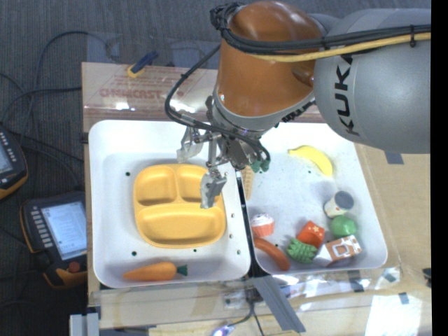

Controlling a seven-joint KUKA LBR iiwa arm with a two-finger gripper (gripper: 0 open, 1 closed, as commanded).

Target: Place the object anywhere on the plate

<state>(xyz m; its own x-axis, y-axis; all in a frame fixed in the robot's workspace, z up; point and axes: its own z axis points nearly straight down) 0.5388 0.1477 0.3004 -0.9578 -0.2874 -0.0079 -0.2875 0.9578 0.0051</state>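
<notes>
Plate, the yellow one with compartments, lies in the left bin right under my claw, whose fingertip hangs over its right edge. Whether my claw is wide or narrow, or holding anything, I cannot tell. Below my claw and to its left, a carrot lies at the bin's front. To my claw's right, in the other bin, sit a banana, a cupcake and a sausage.
</notes>
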